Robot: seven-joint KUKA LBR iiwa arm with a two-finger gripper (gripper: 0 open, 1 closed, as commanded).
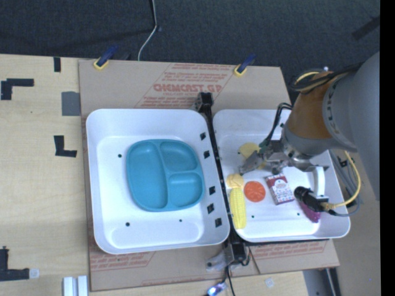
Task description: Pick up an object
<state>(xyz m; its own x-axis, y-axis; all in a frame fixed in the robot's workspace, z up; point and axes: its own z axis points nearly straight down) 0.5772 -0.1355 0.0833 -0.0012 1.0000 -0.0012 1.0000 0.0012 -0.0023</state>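
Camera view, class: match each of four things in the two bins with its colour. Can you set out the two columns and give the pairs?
Things:
1. divided plate
2. corn cob
3. round disc
4. small packet

Colours:
A. orange
B. red and white
C. blue
D. yellow

Pairs: 1-C, 2-D, 3-A, 4-B.

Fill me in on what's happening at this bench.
The grey arm with an orange band reaches in from the right. Its gripper sits low in the right white bin, next to a small yellow piece. Nothing can be seen held in it. An orange round disc, a red-and-white packet and a yellow corn cob lie close by. The left white bin holds a teal divided plate.
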